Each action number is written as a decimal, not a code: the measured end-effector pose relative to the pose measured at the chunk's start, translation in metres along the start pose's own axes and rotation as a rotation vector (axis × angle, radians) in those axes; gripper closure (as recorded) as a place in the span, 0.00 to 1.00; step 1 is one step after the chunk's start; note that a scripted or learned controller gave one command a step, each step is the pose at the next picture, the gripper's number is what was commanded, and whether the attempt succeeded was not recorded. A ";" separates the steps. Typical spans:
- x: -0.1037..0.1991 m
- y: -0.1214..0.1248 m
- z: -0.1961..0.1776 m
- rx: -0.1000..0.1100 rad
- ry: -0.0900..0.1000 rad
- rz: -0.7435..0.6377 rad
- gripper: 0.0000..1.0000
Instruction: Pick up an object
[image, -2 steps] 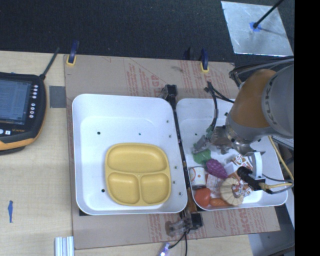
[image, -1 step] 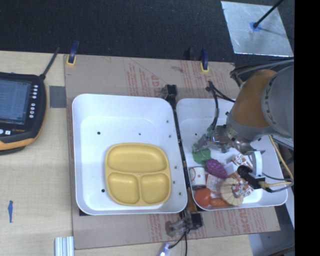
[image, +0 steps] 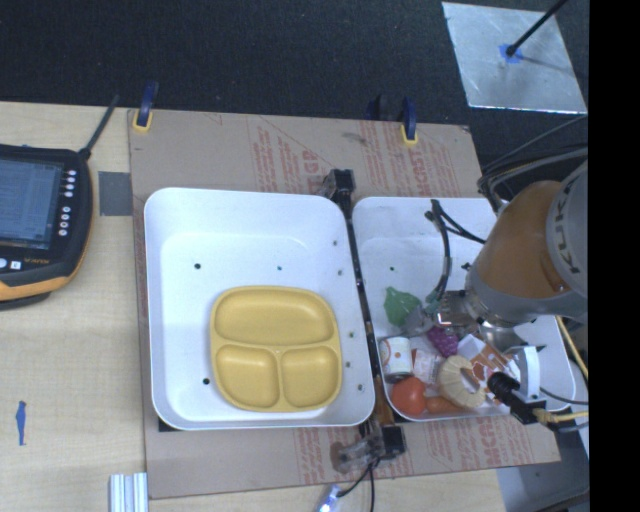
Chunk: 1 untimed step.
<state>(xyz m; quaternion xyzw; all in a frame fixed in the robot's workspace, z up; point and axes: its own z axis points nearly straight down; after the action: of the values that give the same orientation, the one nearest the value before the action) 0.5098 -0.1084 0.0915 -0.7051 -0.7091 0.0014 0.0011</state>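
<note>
Repeating red lettering runs along the cardboard sheet (image: 300, 150) under the bins, too small to read. The arm (image: 525, 250) comes in from the right edge and bends down over the right bin (image: 400, 225); whether its gripper (image: 470, 335) is apart or together cannot be told. Two white bins sit side by side. The left bin (image: 180, 225) holds one yellow three-compartment tray (image: 277, 347). At lower right lies a heap: a green piece (image: 402, 303), a red ball (image: 407, 397), a white cup (image: 397, 353).
</note>
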 end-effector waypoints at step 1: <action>-0.001 0.000 -0.010 0.000 -0.001 -0.004 1.00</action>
<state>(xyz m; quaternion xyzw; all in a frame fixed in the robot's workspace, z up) 0.5103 -0.1094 0.1018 -0.7036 -0.7106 0.0020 0.0008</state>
